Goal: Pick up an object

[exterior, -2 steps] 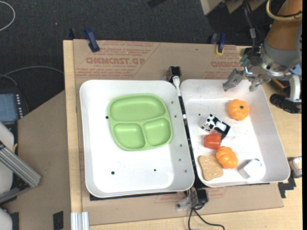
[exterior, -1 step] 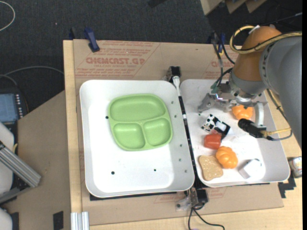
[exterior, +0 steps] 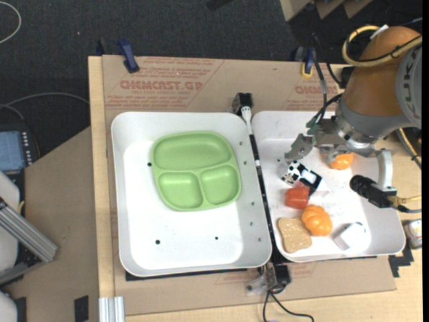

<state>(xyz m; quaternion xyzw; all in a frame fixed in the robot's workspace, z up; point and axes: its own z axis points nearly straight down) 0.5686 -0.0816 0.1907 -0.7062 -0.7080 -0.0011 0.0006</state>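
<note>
The grey arm (exterior: 375, 106) enters from the right, its orange band (exterior: 375, 72) sitting above the wrist. The wrist bends down and leftward, carrying the gripper (exterior: 298, 154) low at the end. Whether its fingers are apart or closed cannot be made out.

the grey kuka arm with its broad orange band (exterior: 382, 69) was rounded and smooth, the orange shell glossy above a grey wrist collar. a dark letter marking showed on the grey casing at the upper right. yellow and black cables looped beside the orange shell, and the small two-finger metal gripper (exterior: 299, 149) was pale grey.
</note>
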